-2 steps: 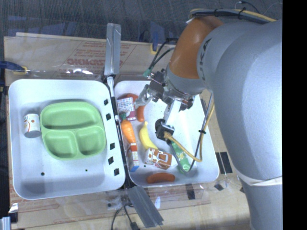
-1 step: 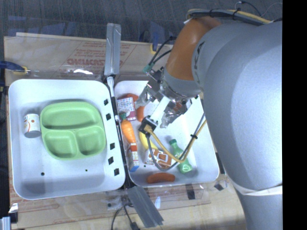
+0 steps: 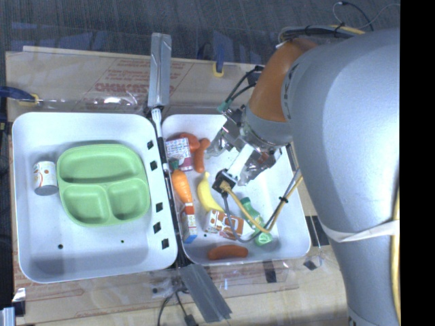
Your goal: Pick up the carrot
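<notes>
The carrot (image 3: 180, 185) is a short orange piece lying along the left wall of the right bin (image 3: 293, 240), beside a yellow banana (image 3: 206, 193). My gripper (image 3: 234, 156) hangs over the middle of that bin, up and to the right of the carrot and apart from it. The wrist and arm hide its fingertips. Nothing shows as held.
The right bin also holds a red packet (image 3: 178, 146), a reddish sausage (image 3: 200, 153), a small snack box (image 3: 227, 224), a green bottle (image 3: 253, 217) and another sausage (image 3: 228, 252) at the front. The left bin (image 3: 34, 250) bears a green divided plate (image 3: 103, 182) and a small white cup (image 3: 45, 177).
</notes>
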Controlling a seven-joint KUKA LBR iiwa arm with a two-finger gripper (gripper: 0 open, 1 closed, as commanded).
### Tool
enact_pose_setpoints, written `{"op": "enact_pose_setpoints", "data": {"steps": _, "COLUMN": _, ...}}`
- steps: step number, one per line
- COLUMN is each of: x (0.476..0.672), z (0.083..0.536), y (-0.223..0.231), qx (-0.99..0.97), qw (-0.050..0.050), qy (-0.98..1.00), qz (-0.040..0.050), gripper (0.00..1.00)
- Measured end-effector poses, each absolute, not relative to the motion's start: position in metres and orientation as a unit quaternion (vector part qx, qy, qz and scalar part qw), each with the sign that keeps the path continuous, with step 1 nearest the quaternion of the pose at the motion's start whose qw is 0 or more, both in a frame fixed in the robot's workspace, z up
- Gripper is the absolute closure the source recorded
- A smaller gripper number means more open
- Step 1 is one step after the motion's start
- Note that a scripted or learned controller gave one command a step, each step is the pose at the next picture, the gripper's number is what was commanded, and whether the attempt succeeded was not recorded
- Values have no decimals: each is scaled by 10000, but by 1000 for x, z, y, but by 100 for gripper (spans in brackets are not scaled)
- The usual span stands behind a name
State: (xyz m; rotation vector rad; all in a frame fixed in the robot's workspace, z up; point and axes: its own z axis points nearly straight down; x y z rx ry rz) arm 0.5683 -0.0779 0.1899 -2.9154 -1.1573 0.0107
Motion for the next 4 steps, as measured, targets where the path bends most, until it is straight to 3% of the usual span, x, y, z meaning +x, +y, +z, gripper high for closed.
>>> {"op": "enact_pose_setpoints", "data": {"steps": 1, "x": 605, "z": 191, "y": -63, "qx": -9061, "qw": 11, "qy": -4231, "qz": 13, "gripper": 0}}
{"op": "enact_pose_setpoints", "data": {"steps": 2, "x": 620, "z": 185, "y": -103, "qx": -8919, "qw": 10, "qy": -4522, "qz": 9, "gripper": 0}}
{"op": "enact_pose_setpoints", "data": {"steps": 3, "x": 615, "z": 103, "y": -96, "qx": -9007, "qw": 12, "qy": -4345, "qz": 7, "gripper": 0}}
{"op": "enact_pose_setpoints", "data": {"steps": 4, "x": 615, "z": 113, "y": -95, "qx": -8994, "qw": 28, "qy": -4371, "qz": 17, "gripper": 100}}
